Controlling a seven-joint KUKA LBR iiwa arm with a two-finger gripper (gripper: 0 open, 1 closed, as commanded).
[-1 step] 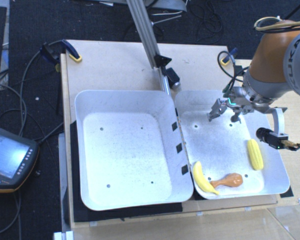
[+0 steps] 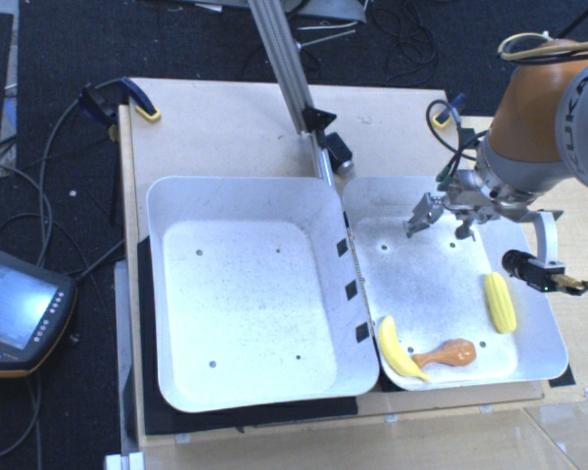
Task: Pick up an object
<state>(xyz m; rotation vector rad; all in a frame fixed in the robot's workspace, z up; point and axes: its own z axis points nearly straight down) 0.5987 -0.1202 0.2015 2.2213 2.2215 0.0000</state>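
Note:
My gripper (image 2: 439, 225) hangs over the back part of the right bin (image 2: 392, 209), fingers spread open with nothing between them. In the same bin lie three objects. A yellow corn cob (image 2: 500, 302) rests near the right wall, in front of and to the right of the gripper. At the front edge, a yellow banana (image 2: 397, 349) lies against the left corner. Beside it on the right is an orange-brown drumstick (image 2: 449, 354). The gripper is well apart from all three.
The left bin (image 2: 167, 262) stands alongside, sharing a raised middle wall (image 2: 351, 262). A slanted metal pole (image 2: 289, 62) rises behind the bins. A handheld pendant (image 2: 20, 306) lies off the bench at far left. Cables trail near the arm's wrist (image 2: 451, 125).

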